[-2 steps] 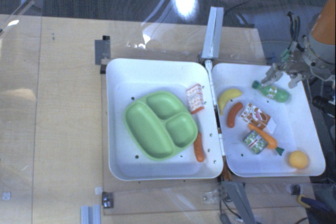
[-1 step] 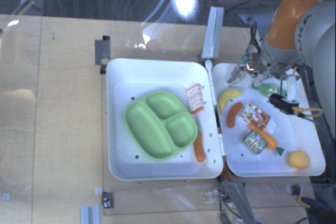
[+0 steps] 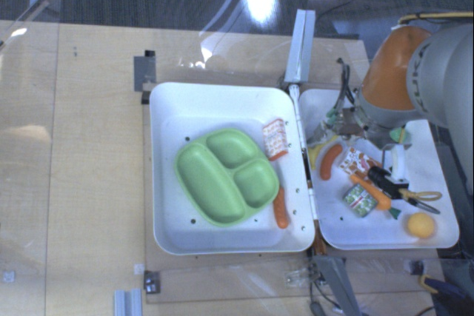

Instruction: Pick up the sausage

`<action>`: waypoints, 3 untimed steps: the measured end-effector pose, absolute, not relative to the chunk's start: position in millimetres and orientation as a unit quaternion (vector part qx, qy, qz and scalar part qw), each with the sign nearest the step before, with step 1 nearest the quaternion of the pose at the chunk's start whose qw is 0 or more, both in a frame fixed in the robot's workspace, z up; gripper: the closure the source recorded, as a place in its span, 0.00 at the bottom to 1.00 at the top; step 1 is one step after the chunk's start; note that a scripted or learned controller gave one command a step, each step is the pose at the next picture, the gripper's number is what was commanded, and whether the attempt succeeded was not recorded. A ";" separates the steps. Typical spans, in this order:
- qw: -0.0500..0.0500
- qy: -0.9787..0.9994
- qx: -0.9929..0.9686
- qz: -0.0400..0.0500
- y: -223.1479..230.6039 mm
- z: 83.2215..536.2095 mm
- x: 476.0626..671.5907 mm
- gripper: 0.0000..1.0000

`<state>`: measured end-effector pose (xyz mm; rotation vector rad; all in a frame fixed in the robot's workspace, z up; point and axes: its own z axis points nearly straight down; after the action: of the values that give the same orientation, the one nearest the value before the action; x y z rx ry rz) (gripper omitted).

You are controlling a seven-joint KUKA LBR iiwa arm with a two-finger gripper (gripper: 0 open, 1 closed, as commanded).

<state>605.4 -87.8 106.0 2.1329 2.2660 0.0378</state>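
Note:
A red-orange sausage [image 3: 329,160] lies slanted near the left wall of the right bin [image 3: 437,159]. A second, similar red-orange piece [image 3: 281,209] lies in the left bin [image 3: 170,159], by the front right corner of a green divided plate [image 3: 226,177]. The arm's orange band [image 3: 389,74] hangs over the back of the right bin. Below it, my gripper [image 3: 346,135] is low in that bin, just behind and to the right of the sausage. The wrist hides much of it, and nothing shows held in it.
The right bin also holds a red-and-white packet [image 3: 357,161], a green packet [image 3: 361,200], a carrot [image 3: 372,190] and a yellow-orange fruit [image 3: 421,226]. Another red-and-white packet [image 3: 274,138] lies in the left bin behind the plate. A low wall [image 3: 305,174] divides the bins.

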 end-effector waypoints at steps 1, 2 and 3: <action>0.021 0.751 0.660 0.016 -93.3 104.9 585.4 0.00; 0.022 0.752 0.658 0.019 -91.3 117.6 588.1 1.00; 0.008 0.741 0.672 0.005 -143.4 91.5 577.6 1.00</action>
<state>577.6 -143.4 91.5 2.0990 2.3160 0.0145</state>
